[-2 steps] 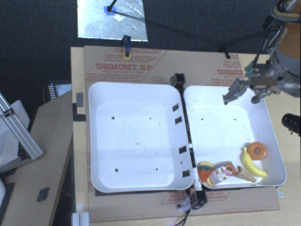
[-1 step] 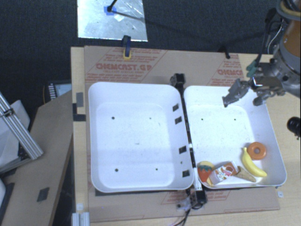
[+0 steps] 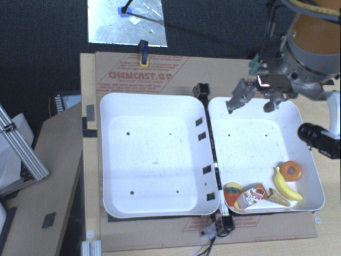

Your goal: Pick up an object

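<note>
Contents, placed relative to the right bin (image 3: pixel 250 137), which sits on the tabletop (image 3: pixel 90 143) touching the left bin (image 3: pixel 114 143) along a shared edge:

- Banana (image 3: pixel 286 186), count one. Yellow toy fruit, lying in the near right corner of the right bin. Judged light, rigid plastic, smooth and likely slippery; best taken across its narrow middle, since the tips taper and would slide out
- Donut (image 3: pixel 291 170), count one. Orange ring just beside the banana's upper end, close to the right wall. Judged light and stiff; take across the outer rim, or with one finger through the hole
- Round orange-red fruit (image 3: pixel 232 192), count one. At the near wall, toward the divider side. Judged hard and inclined to roll; take across its widest part
- Red-and-white packet (image 3: pixel 252 195), count one. Flat, between the round fruit and the banana, touching or nearly touching both (crowding makes a clean approach harder here). Judged thin and difficult to get under
- Tan wedge piece (image 3: pixel 278 198), count one. Under the banana's lower end; kind unclear

Tool (image 3: pixel 254 100), count one. Hangs over the far edge of the right bin, well apart from the cluster, fingers spread and nothing between them

Bins, count two; loose items, count five, all in the right bin
</note>
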You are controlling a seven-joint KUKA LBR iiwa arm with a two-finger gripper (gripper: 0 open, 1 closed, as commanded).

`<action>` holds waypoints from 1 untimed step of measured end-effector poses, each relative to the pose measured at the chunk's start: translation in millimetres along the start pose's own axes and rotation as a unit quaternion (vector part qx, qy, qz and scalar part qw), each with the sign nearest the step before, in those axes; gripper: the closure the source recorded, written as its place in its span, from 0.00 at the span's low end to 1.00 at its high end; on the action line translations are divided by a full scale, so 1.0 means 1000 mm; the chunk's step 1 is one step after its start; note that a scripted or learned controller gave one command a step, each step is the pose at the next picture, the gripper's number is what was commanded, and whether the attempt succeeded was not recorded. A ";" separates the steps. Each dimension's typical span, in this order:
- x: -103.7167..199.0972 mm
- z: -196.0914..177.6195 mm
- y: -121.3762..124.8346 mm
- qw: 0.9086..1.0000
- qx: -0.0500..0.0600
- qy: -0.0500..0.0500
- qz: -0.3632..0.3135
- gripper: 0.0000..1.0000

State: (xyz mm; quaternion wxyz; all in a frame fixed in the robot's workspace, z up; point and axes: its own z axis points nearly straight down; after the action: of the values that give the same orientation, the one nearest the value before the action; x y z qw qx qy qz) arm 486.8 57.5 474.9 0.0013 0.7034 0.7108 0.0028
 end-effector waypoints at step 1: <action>-0.093 -0.023 -0.001 1.000 0.000 -0.002 0.009 0.00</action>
State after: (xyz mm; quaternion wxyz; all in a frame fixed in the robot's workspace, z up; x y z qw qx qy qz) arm 486.5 -35.1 497.4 0.0026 0.7096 0.7046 0.0011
